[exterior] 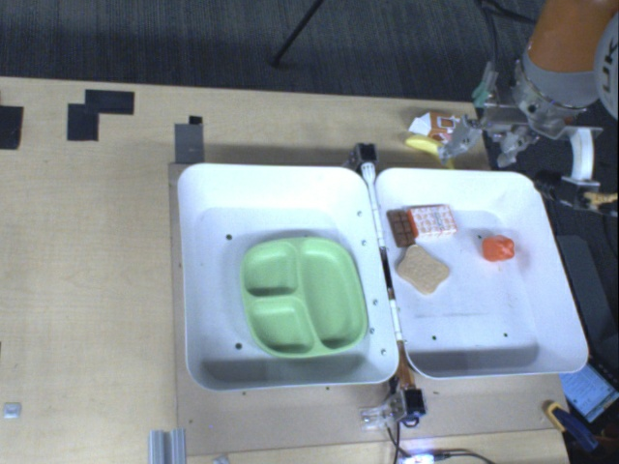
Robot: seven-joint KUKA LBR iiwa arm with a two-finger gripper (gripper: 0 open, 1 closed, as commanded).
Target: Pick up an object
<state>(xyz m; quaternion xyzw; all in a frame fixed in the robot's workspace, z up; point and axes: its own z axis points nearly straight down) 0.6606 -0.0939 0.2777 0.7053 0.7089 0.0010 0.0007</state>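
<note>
Three objects lie in the right bin (542, 336): a small box (422, 223) printed brown, pink and white near the far left, a tan slice of toy bread (423, 270) just in front of it, and a small red-orange piece (498, 248) to the right. My gripper (481, 149) hangs beyond the bin's far rim, well behind the box and the red piece. Its fingers are spread open with nothing between them.
A green divided plate (303, 295) fills the middle of the left bin (208, 259). A yellow and white packet (429, 131) lies on the bench behind the right bin, close to the left of my gripper. Black marks sit at the bench's far left.
</note>
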